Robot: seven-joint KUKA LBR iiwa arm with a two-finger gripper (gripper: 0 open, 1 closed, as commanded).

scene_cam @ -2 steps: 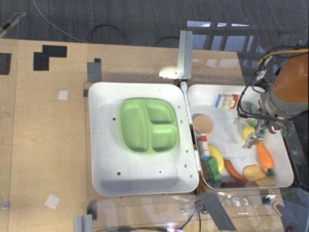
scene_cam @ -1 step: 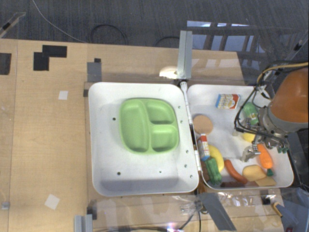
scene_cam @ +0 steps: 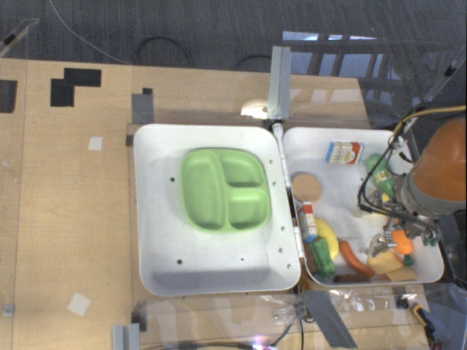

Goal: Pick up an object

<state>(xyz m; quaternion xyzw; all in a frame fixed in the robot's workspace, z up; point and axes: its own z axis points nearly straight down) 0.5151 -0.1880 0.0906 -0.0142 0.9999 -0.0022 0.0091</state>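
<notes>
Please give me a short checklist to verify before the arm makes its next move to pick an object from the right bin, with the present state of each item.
1. Claw is over the right bin, low, near its lower right corner: ok.
2. Objects lie within reach there: an orange piece right at the claw, a tan slab just below: ok.
3. An object is secured by the claw: cannot tell.
4. Target stands apart from its neighbours: not ok; banana, green vegetable, sausage and the slab crowd the lower edge.
5. Cables at the wrist hang free of the bin contents: cannot tell.
6. Green divided plate lies in the left bin, apart from the arm: ok.
</notes>
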